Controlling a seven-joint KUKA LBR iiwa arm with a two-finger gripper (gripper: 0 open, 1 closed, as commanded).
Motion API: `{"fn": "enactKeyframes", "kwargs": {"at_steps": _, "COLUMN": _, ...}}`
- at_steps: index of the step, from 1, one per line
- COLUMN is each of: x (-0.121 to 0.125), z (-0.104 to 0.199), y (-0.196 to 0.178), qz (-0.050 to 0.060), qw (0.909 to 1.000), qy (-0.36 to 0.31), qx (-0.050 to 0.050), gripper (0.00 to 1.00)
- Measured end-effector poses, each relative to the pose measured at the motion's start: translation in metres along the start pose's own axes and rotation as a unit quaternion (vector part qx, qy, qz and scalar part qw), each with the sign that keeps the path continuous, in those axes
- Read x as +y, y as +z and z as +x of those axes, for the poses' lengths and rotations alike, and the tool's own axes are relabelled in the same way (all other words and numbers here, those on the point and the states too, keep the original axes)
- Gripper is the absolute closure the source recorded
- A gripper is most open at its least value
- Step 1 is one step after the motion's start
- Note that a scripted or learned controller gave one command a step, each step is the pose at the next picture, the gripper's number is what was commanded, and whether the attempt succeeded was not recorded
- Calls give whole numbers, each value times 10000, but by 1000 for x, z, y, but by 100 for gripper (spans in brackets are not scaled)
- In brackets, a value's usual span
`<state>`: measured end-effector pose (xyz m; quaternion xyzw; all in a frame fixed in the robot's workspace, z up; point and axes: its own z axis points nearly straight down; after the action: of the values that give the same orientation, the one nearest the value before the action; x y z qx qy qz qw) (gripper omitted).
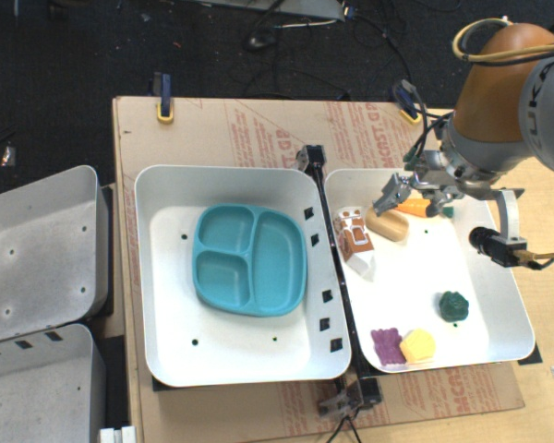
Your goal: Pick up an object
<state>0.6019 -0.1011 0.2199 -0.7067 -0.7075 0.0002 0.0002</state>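
**Gripper poised over the bread roll, nothing held**

Purple block (386, 345) and yellow block (418, 345) are seen side by side at the near edge of the right bin (499, 335). Farther back, the tan bread roll (387, 226) is found near the bin's far left, with an orange carrot-like piece (413, 208) just behind it. The gripper (415, 188) is hung above both, jaws spread fairly wide, nothing between them. A light, stiff, smooth toy is judged likely; a pinch across its short middle is advised, since rolling is a risk. A brown-and-white packet (354, 233) lies just left, a green lump (454, 305) well apart. A teal plate (250, 259) sits in the left bin (166, 340).
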Motion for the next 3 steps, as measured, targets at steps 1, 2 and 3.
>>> {"fn": "enactKeyframes", "kwargs": {"at_steps": 1, "x": -8, "z": 1, "y": 61, "qz": 24, "qw": 10000, "qy": 11, "qx": 2, "gripper": 0}}
{"fn": "enactKeyframes", "kwargs": {"at_steps": 2, "x": -3, "z": 1, "y": 103, "qz": -70, "qw": 10000, "qy": 3, "qx": -7, "gripper": 0}}
{"fn": "enactKeyframes", "kwargs": {"at_steps": 3, "x": 4, "z": 3, "y": 115, "qz": -80, "qw": 10000, "qy": -1, "qx": 20, "gripper": 0}}
